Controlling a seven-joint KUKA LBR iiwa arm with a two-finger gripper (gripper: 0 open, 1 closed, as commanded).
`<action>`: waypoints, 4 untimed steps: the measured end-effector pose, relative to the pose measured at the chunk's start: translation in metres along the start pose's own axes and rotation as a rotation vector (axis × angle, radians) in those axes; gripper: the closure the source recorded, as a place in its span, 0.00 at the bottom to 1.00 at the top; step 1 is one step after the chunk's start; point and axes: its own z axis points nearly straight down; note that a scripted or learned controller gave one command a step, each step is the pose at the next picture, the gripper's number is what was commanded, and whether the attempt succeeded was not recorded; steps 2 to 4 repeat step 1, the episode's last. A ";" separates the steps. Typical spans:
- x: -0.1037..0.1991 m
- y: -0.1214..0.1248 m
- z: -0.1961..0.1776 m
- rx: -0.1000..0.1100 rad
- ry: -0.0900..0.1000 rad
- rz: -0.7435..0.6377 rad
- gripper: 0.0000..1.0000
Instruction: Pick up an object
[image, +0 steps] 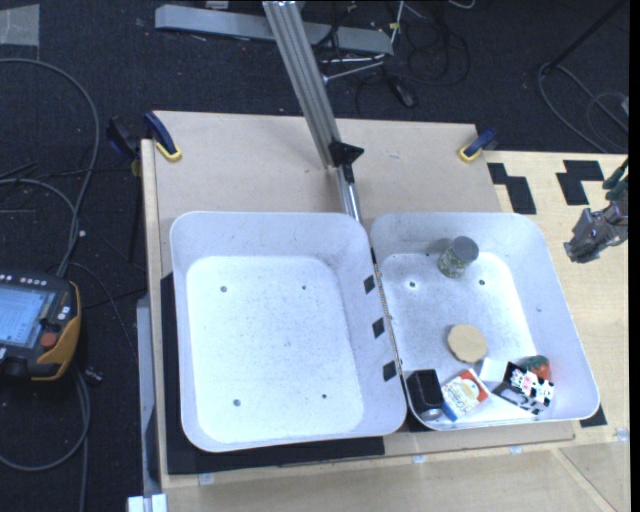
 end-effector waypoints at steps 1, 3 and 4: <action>-0.030 -0.009 -0.007 0.000 0.000 0.002 1.00; -0.030 -0.009 -0.007 0.000 0.000 0.002 1.00; -0.030 -0.009 -0.007 0.000 0.000 0.002 1.00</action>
